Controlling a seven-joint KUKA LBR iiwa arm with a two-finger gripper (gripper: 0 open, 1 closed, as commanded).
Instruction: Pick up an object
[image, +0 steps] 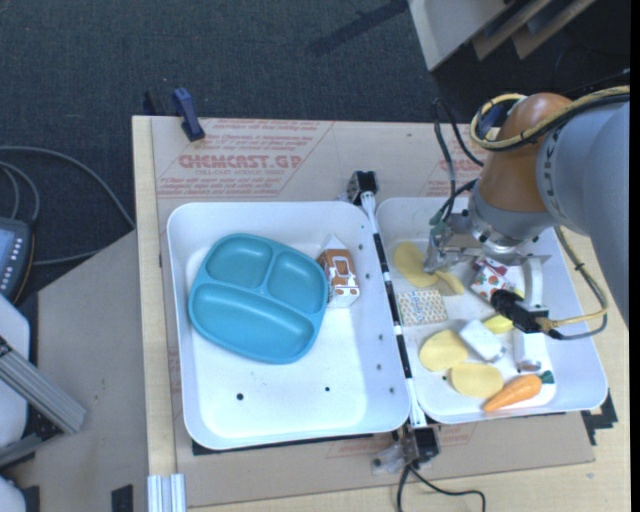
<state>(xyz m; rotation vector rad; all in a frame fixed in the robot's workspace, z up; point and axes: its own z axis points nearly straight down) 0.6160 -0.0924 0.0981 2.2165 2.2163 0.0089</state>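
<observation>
Over the right bin (590, 385), the gripper (440, 252) hangs low beside a yellow chip (408, 260); its grip I cannot tell. A carrot (513, 391) lies near the front. The left bin (200, 410) holds a blue plate (258, 296).

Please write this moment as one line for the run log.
arm: over right bin | gripper: low, near yellow pieces | left bin: blue plate, small box | grasp: unconfirmed

You see the arm (590, 150) cut off at the frame's right edge; its wrist hides part of the right bin (590, 385); the gripper's (440, 262) fingers are too small to read.
</observation>
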